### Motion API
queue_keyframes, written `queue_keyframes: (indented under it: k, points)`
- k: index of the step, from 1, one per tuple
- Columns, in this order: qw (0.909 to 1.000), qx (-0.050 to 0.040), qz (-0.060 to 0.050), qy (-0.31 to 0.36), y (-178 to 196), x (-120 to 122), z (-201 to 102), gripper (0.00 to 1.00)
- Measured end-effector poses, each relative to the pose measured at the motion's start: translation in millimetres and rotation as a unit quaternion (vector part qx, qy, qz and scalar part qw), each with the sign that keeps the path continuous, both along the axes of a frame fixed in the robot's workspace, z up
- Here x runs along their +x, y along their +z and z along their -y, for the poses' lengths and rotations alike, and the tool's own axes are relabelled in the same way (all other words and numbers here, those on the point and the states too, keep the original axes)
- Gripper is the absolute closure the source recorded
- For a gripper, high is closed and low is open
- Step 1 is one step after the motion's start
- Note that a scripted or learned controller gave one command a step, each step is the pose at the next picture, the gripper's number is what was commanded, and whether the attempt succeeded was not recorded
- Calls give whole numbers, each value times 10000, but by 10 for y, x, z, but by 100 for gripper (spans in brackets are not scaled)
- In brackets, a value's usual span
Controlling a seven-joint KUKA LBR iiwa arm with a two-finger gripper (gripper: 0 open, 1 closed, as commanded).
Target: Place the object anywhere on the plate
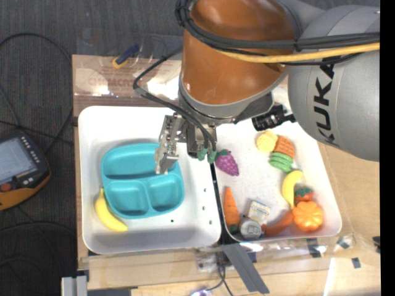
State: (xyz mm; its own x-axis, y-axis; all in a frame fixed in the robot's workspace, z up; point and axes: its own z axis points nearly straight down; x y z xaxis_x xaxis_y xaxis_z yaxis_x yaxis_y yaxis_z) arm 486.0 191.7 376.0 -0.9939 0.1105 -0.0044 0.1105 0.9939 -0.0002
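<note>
A turquoise plate (143, 182) with three compartments lies in the left bin (92, 134). A yellow banana (108, 213) rests against the plate's front left rim, on the bin floor. My gripper (183, 147) hangs over the plate's back right corner, near the wall between the bins. Its two fingers (166, 145) stand apart, open, with nothing between them. A bunch of purple grapes (227, 163) lies just right of the gripper in the right bin (330, 190).
The right bin holds several toy foods: corn (266, 142), a carrot (230, 207), a second banana (290, 186), a small pumpkin (308, 215) and a wrapped packet (257, 211). The arm's large orange wrist hides the back of both bins.
</note>
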Motion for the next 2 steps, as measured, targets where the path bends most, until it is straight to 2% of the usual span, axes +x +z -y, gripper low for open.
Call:
queue_keyframes:
  k: [1, 2]
  points:
    - [9998, 4, -4, 209, 1028, -12, -153, 100]
    - [9946, -2, -15, 1038, -117, -14, 99, 100]
